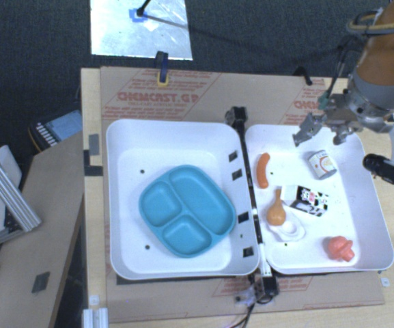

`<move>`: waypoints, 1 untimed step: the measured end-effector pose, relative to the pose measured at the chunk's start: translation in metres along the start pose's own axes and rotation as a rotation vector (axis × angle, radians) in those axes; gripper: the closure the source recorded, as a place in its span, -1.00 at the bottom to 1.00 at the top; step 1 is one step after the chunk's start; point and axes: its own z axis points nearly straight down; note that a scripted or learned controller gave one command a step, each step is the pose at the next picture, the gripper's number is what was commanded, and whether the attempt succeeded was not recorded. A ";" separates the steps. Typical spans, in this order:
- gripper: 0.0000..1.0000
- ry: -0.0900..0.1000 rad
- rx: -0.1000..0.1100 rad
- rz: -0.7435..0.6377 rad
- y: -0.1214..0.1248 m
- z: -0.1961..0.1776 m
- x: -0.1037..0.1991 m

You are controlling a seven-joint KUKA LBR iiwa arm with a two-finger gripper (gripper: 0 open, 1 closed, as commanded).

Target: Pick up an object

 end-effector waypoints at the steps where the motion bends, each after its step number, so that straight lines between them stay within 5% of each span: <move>1: -1.00 -0.001 -0.010 -0.002 0.002 -0.005 0.000</move>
